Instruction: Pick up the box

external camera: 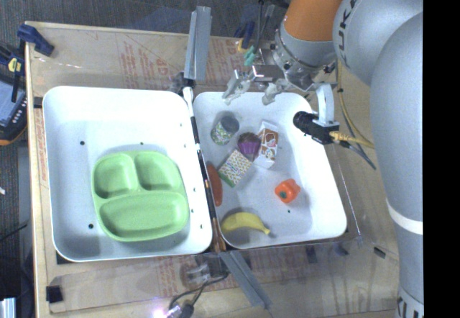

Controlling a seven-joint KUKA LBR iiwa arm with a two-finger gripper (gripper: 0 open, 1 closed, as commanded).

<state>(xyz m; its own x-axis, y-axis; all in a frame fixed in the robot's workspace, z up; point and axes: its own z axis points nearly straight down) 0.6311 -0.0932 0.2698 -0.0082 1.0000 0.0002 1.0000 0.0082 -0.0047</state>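
Camera view: gripper (251, 88) spread and holding nothing at right bin's (327, 187) far rim; box (235, 167) lies mid-bin beside purple object (249, 144); approach step, next a descent squarely over it.

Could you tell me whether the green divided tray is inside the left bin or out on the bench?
Inside: the green divided tray lies flat on the left bin's floor, within its white walls.

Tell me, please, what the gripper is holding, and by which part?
Nothing: the gripper hangs open over the right bin's far edge, apart from the box.
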